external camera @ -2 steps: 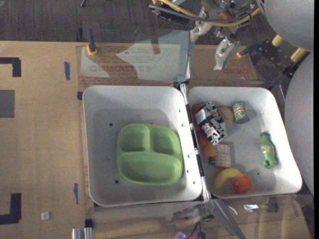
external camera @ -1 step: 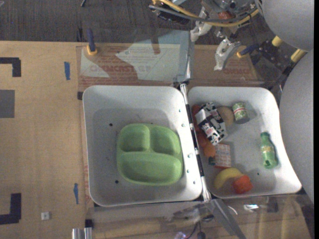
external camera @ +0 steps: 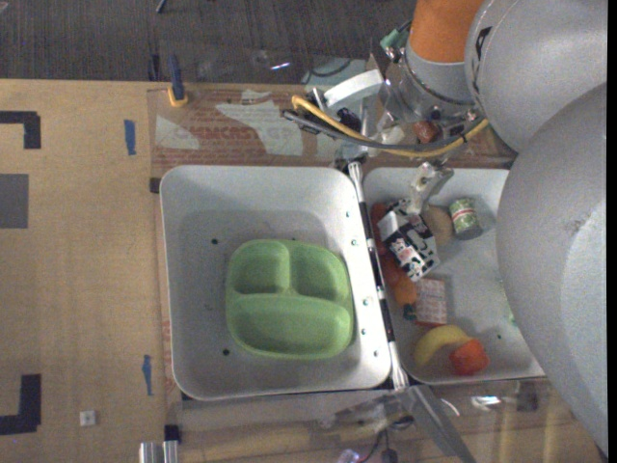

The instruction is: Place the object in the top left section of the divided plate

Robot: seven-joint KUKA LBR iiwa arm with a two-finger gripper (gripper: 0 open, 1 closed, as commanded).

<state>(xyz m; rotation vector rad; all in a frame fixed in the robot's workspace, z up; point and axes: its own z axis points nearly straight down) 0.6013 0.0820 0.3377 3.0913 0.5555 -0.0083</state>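
arm (external camera: 540, 114): reaches in from right, bent downward | tool (external camera: 421, 189): low, pointing down, over right side

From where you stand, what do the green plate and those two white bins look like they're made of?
The green plate looks like moulded plastic: matte, uniform colour, rounded dividers. The left white bin and right white bin seem plastic too, smooth and slightly glossy with soft highlights, though coated metal can't be excluded.

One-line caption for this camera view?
Gripper hovers over cluttered right bin near a banana; green divided plate waits in left bin.
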